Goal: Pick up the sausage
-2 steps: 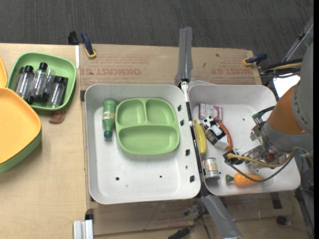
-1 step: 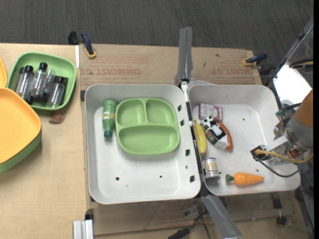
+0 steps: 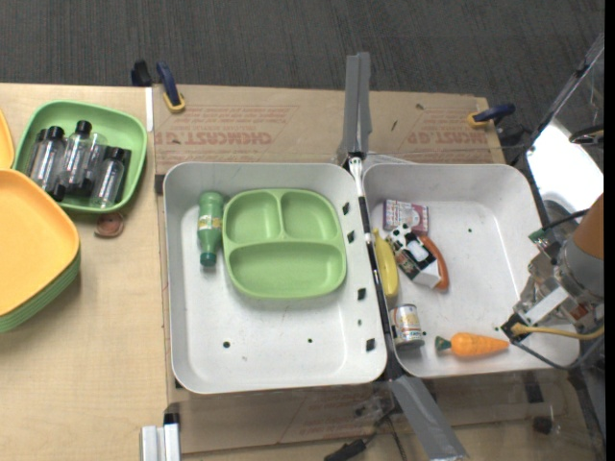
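Observation:
The sausage is a short reddish-orange curved piece lying in the right bin, left of the bin's middle. It touches a black-and-white toy on its left. My gripper hangs over the right bin's near right corner, well to the right of the sausage and apart from it. Nothing shows between its tips.
The right bin also holds a purple-and-white packet, a banana along the left wall, a small can and a carrot at the front. In the left bin lie a green divided plate and a green bottle.

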Motion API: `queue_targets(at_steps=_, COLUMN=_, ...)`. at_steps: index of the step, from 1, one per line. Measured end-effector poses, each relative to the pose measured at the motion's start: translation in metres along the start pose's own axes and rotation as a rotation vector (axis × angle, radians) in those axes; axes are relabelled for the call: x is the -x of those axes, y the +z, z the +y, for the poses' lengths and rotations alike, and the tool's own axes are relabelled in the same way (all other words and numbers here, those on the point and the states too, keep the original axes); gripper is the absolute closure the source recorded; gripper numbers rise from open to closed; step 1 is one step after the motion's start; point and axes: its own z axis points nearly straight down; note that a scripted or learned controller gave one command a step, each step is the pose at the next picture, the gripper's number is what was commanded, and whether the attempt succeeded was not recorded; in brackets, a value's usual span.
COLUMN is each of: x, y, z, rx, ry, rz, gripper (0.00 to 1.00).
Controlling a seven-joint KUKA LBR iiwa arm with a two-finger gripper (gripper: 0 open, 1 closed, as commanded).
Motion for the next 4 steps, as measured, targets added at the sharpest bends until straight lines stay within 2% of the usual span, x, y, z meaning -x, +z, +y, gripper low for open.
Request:
queue_targets(at_steps=1, x=0.0, y=-0.002, z=0.001, rx=0.004, ry=-0.273, rz=-0.001, gripper=1.0)
queue_targets(at_steps=2, x=0.001, y=-0.01, z=0.001, rx=0.0, ry=-0.27, rz=-0.003, gripper=1.0)
queue_targets(at_steps=3, x=-0.028, y=0.0, z=-0.049, rx=0.003, ry=-0.004, rz=-0.001, gripper=1.0)
queue_targets(at_steps=4, x=-0.026, y=0.0, z=-0.004, rx=0.005, ry=0.066, rz=-0.002, gripper=1.0)
